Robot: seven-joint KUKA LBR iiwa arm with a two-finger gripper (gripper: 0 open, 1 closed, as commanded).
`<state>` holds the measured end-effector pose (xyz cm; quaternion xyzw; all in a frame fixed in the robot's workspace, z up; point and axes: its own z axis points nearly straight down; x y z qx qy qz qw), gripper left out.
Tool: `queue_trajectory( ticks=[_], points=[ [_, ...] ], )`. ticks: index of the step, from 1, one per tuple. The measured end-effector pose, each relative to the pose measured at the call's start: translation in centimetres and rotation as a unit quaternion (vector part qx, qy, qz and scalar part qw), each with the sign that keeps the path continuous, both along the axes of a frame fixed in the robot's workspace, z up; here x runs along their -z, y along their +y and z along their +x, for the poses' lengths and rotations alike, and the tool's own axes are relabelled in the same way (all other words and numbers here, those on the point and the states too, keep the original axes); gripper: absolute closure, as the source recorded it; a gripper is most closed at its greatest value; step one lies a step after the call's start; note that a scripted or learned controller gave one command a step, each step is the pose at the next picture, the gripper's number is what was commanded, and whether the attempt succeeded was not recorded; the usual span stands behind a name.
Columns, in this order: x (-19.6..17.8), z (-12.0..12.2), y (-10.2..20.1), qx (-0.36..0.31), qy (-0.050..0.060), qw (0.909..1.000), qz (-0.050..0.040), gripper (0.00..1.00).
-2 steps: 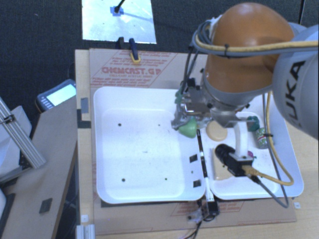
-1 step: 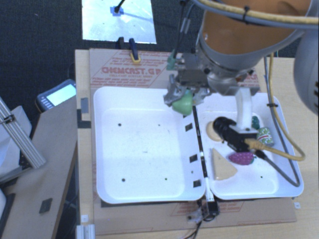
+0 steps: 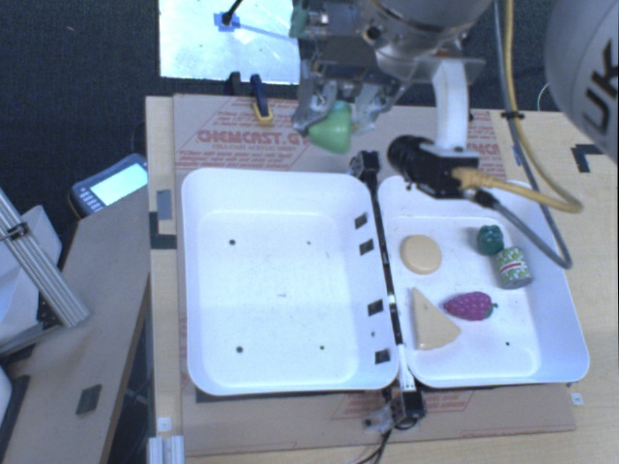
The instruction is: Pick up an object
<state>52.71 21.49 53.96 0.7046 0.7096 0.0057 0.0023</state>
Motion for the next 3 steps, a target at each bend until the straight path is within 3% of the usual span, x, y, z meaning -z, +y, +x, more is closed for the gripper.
queue_trajectory(
  ticks=[1, 2, 3],
  points=[
    [0.5, -0.2, -0.2, 0.001, 0.005, 1.0000, -0.0019, 0.00],
    [-0.7, -0.1, -0.2, -0.002, 0.003, 1.0000, -0.0012, 1.00],
    [-1.8, -0.1, -0.2, -0.005, 0.003, 1.0000, -0.0008, 1.00]
  ],
)
